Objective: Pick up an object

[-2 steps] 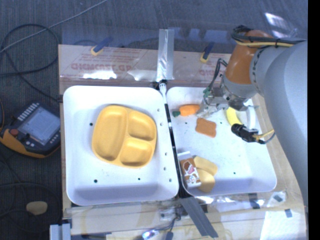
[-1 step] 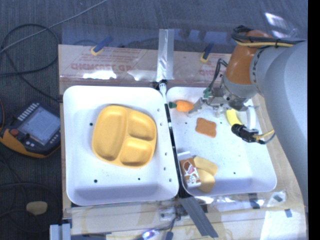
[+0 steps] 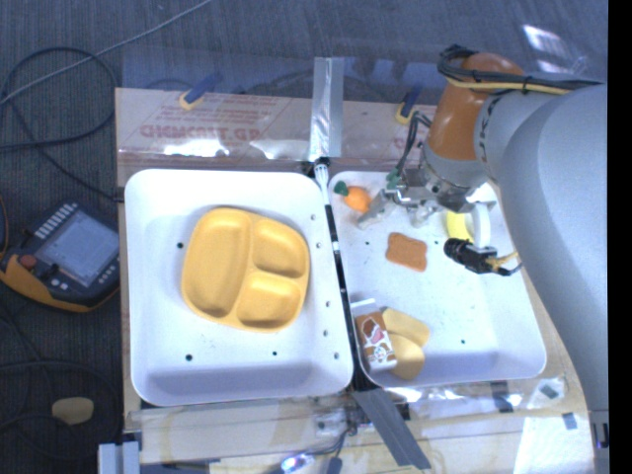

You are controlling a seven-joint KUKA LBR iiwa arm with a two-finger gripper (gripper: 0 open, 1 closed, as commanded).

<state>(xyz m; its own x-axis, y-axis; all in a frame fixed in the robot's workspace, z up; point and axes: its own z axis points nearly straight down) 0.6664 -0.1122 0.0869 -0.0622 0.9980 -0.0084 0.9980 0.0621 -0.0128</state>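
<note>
A brown packet (image 3: 373,342) lies in the right bin's (image 3: 494,349) near corner; the carrot (image 3: 354,198) (long axis pointing left-right) sits beside the gripper (image 3: 407,201), finger gap unreadable.

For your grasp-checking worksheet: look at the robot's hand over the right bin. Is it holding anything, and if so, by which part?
Nothing is held. The hand hovers in the right shallow white bin, beside the small orange carrot-like toy, with no object seen between its fingers.

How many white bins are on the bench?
2: the left bin holds a yellow divided plate; the right bin holds small toys, under the arm.
</note>
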